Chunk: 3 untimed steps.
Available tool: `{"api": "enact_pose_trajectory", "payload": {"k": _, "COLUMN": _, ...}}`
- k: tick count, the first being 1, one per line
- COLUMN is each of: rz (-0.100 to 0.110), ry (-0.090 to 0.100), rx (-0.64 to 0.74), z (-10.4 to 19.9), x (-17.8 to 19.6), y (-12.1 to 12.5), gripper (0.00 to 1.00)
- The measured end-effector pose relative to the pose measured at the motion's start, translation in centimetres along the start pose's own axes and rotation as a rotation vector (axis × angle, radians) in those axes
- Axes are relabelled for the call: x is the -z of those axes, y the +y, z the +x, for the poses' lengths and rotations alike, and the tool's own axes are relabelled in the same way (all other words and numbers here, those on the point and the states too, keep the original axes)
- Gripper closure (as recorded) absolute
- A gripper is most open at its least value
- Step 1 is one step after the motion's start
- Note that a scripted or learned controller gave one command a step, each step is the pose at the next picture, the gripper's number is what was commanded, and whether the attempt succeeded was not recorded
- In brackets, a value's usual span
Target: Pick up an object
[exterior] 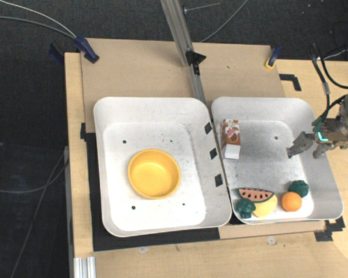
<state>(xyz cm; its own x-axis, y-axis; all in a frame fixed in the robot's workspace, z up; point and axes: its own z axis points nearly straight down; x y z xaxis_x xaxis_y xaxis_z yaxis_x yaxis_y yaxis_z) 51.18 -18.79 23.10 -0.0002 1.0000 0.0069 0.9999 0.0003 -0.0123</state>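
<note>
My gripper (308,148) hangs over the right rim of the right bin (261,110), open, with nothing between its fingers. Below it, in that bin's front right corner, lie an orange (291,202) and a dark green piece (299,187). Along the front wall sit a watermelon slice (256,194), a yellow fruit (266,207) and a green vegetable (245,208). A small brown and white carton (231,138) lies at the bin's left side. A yellow bowl (154,173) stands in the left bin (151,110).
A metal pole (180,33) slants in from the top down to the gap between the bins. Black clips (214,153) sit along that gap. Cables (323,77) hang at the right, near the arm.
</note>
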Motion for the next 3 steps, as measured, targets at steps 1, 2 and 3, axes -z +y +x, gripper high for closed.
{"api": "enact_pose_trajectory", "payload": {"k": 1, "rz": -0.006, "ry": -0.001, "rx": 0.001, "z": 0.0, "x": 0.3, "y": 0.1, "gripper": 0.00}}
{"api": "enact_pose_trajectory", "payload": {"k": 2, "rz": 0.001, "ry": 0.002, "rx": -0.001, "z": 0.0, "x": -3.9, "y": -0.1, "gripper": 0.00}}
{"api": "enact_pose_trajectory", "payload": {"k": 3, "rz": 0.002, "ry": 0.002, "rx": 0.000, "z": 0.6, "x": -10.0, "y": 0.5, "gripper": 0.00}}
